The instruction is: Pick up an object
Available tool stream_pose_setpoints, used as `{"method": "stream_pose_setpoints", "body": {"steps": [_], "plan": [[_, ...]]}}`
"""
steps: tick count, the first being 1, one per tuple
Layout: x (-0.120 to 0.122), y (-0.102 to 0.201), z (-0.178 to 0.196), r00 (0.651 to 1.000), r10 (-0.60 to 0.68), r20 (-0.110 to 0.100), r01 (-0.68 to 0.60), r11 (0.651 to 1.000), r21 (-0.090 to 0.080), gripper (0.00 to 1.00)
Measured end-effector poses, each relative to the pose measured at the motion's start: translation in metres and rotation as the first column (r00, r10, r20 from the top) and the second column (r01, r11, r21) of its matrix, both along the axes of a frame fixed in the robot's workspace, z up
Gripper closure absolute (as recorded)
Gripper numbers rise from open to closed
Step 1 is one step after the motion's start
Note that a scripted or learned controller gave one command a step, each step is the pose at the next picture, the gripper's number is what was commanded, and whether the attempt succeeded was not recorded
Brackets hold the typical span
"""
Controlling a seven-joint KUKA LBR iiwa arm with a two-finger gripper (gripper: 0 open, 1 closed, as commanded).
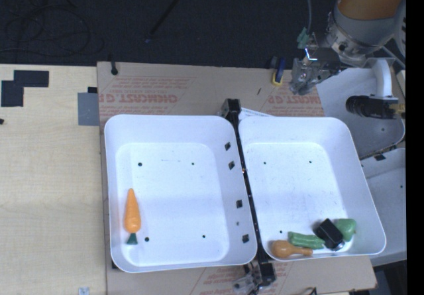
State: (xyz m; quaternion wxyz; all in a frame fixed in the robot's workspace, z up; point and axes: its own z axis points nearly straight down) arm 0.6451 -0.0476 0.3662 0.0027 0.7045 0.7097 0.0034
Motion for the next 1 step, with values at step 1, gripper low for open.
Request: {"method": "stream_pose_setpoints", "body": {"steps": [1], "plan": [[-0.0194,-0.0810,-0.0378,1.000,-0.015,-0.015,0.015,1.000,-0.004,1.00]]}}
